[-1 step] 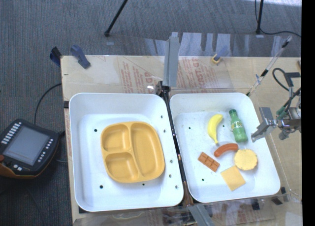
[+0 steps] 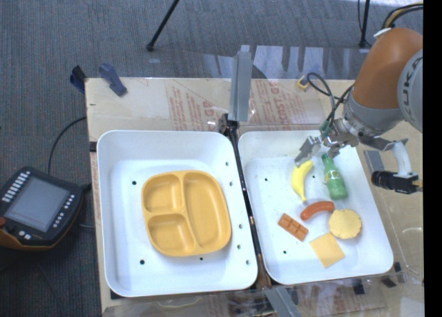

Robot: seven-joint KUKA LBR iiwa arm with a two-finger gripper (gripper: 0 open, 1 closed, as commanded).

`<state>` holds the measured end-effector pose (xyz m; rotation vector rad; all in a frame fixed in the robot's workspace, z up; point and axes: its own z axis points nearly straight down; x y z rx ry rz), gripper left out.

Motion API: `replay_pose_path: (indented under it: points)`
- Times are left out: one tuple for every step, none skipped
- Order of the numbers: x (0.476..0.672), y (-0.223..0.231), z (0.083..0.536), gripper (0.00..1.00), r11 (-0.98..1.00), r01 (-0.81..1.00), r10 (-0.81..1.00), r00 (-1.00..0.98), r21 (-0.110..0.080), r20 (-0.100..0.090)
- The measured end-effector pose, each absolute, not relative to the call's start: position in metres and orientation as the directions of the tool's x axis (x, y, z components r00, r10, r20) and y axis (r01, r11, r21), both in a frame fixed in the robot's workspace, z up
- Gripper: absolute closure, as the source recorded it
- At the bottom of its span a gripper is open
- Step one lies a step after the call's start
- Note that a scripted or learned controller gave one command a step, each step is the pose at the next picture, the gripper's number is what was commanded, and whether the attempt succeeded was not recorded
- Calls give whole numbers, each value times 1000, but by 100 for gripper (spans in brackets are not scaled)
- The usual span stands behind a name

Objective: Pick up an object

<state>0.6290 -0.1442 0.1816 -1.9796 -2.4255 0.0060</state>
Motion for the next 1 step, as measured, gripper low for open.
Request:
replay_pose_path:
  points:
    - [625, -158, 84, 0, 158, 987, 987, -158, -5, 3]
